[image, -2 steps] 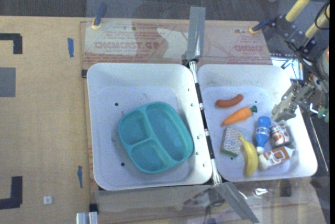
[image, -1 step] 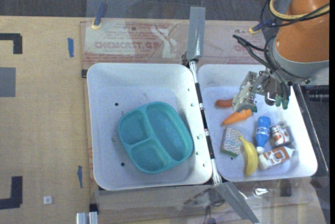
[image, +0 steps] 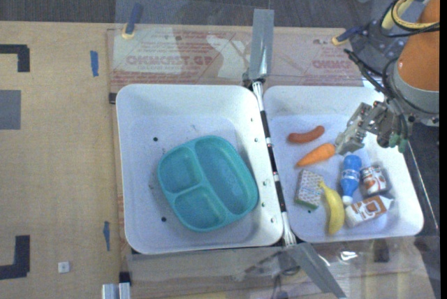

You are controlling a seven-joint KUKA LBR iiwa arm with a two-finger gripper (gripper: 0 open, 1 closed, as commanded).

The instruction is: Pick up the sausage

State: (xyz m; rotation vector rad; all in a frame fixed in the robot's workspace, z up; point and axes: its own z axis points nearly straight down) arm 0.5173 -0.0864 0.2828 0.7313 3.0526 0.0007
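One sausage (image: 306, 135) lies apparently just left of the hand (image: 351, 141).

Faint red lettering on cardboard sheet (image: 183, 60) behind bins, too blurred to read

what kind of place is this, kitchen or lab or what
Most likely a robotics lab, not a kitchen. A robot arm's gripper hangs over a white bin of toy food such as a sausage and carrot, on a bench marked with tape.
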